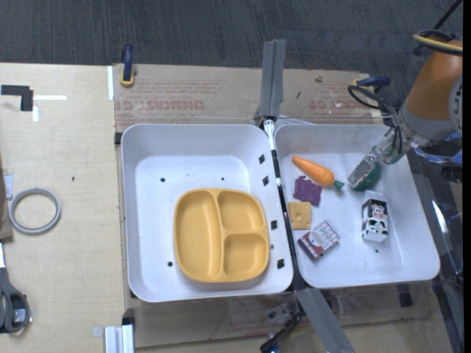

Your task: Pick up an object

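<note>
Right white bin (pixel 419 263) holds candidates: orange plastic carrot (pixel 314 170), purple flat piece (pixel 307 190), tan cracker square (pixel 299 214), small cow-print carton (pixel 375 220), red-white packet (pixel 319 239). Two-finger gripper (pixel 363 175) low beside dark green object (pixel 369 176) — touching it, apparently the target; jaw state cannot be told.

robot lab, kuka arm (pixel 434 87) at bench w/ two white bins (pixel 147 219), cardboard backing (pixel 191 94), carpet floor (pixel 221 13)

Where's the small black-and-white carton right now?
The black-and-white carton stands in the right white bin, near its right wall, below the gripper.
</note>
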Available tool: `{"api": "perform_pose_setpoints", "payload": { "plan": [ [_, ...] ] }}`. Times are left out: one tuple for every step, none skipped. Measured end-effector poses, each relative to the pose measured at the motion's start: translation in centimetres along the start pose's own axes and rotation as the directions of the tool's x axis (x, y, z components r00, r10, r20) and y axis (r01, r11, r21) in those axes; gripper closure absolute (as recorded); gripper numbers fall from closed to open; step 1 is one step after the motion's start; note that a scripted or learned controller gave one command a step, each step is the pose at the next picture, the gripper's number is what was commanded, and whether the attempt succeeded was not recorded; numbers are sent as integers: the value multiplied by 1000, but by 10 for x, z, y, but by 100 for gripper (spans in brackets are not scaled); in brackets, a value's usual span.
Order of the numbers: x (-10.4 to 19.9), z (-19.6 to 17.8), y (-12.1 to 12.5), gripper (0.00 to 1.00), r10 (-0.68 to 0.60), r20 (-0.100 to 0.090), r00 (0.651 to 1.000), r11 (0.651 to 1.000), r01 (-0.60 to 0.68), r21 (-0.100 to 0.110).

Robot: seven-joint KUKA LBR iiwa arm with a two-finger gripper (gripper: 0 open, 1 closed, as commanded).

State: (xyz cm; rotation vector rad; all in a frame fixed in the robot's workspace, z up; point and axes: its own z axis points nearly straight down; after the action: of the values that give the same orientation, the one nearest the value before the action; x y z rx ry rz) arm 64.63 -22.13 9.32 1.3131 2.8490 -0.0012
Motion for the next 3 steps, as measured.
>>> {"api": "perform_pose_setpoints", "payload": {
  "plan": [
    [55, -19, 46, 0, 325, -2, 946, 946, -325, 2],
    [54, -29, 47, 100, 321, 1, 947, 947, -321, 2],
    [55, -29, 47, 0, 322, 1, 947, 947, -322, 2]
  ]
}}
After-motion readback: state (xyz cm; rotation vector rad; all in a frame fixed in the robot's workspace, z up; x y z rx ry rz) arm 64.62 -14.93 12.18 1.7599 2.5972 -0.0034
